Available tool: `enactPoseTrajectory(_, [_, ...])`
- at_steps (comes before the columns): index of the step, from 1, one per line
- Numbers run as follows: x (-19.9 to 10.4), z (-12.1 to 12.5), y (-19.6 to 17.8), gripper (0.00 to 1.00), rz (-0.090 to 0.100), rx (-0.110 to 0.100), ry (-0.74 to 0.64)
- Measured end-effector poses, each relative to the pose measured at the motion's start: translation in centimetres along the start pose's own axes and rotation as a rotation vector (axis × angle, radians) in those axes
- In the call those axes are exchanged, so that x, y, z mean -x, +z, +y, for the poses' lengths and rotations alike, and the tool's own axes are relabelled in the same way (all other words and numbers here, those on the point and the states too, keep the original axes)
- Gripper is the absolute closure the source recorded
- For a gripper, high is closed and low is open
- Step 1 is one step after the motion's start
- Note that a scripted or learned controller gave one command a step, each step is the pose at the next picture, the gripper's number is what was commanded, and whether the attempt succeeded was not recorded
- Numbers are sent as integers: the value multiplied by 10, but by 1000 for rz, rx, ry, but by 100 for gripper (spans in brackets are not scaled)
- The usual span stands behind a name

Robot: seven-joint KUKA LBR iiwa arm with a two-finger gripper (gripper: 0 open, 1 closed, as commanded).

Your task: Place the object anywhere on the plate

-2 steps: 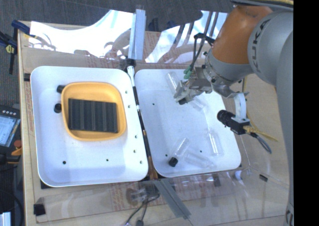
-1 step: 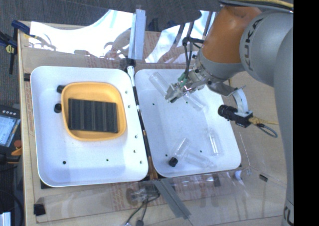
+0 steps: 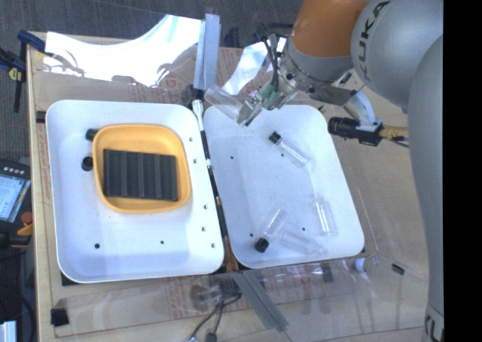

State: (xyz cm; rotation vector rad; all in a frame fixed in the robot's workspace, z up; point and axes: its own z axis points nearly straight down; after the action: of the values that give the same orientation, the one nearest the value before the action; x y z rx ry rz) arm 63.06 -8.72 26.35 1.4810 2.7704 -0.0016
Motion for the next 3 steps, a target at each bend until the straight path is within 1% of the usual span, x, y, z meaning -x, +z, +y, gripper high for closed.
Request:
enactPoseTrajectory(1, [0, 0, 0, 0, 0, 0, 0])
enactPoseTrajectory(2, [0, 0, 0, 0, 0, 0, 0])
enactPoseTrajectory(3, [-7, 8, 31, 0, 1, -2, -32])
